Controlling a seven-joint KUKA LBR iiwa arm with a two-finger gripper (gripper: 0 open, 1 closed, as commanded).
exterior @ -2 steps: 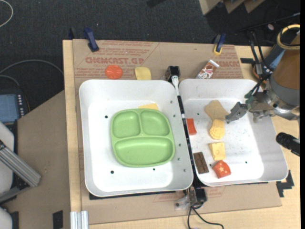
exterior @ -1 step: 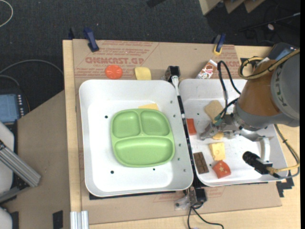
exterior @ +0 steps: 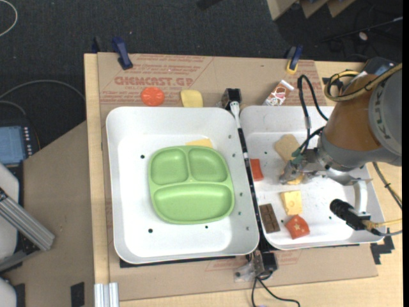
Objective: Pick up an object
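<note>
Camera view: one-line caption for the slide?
KUKA arm's hand low in the right bin among small toy foods; green divided plate in the left bin.

We are seeing lots of open floor in the left bin (exterior: pixel 128 171) around the green plate (exterior: pixel 190 184), mostly near its front edge. The right bin (exterior: pixel 319 235) is crowding up: the arm (exterior: pixel 358 130) is covering its middle, and a cheese block (exterior: pixel 293 203), brown bar (exterior: pixel 270 217) and red piece (exterior: pixel 297 226) are sitting close together.
</note>
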